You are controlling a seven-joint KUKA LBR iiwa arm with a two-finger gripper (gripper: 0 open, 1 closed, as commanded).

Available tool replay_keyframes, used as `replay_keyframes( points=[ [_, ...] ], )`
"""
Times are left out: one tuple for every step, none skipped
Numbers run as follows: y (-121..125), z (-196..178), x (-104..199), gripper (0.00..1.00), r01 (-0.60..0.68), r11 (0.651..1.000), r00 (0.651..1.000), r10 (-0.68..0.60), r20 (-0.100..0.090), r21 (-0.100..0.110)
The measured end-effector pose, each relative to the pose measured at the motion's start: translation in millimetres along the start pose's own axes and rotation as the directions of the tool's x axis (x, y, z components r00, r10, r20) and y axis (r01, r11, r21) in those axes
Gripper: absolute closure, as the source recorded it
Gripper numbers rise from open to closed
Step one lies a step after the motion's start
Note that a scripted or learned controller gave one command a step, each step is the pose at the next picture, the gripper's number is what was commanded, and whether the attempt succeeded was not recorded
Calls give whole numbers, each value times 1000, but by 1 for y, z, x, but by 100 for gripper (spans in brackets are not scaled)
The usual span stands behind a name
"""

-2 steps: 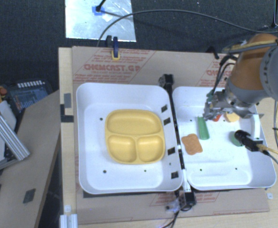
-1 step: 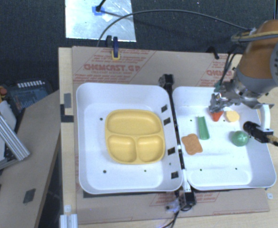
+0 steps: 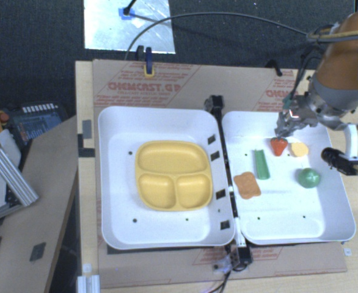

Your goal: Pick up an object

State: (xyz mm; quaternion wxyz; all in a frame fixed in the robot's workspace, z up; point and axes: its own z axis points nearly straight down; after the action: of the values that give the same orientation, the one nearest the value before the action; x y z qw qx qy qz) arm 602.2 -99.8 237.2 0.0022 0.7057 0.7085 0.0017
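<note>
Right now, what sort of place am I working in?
Likely a robotics lab bench: two white bins clamped on a board, toy food such as a red piece under the gripper, and loose cables.

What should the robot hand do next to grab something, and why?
Probably drop straight down a little. The gripper hangs just above the small red piece in the right bin, so that piece looks like the closest thing to grab.

A yellow three-compartment plastic tray (image 3: 173,174) lies in the left shallow white bin (image 3: 115,163); the right shallow white bin (image 3: 325,221) holds five small toy foods (image 3: 261,163).
</note>
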Motion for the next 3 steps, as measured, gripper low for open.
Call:
replay_keyframes(
  points=[
    [-27,4,46,100,4,1000,1000,-4,-2,6],
    [-50,14,100,100,5,1000,1000,-5,-3,7],
    [-71,17,143,100,5,1000,1000,-5,-3,7]
  ],
)
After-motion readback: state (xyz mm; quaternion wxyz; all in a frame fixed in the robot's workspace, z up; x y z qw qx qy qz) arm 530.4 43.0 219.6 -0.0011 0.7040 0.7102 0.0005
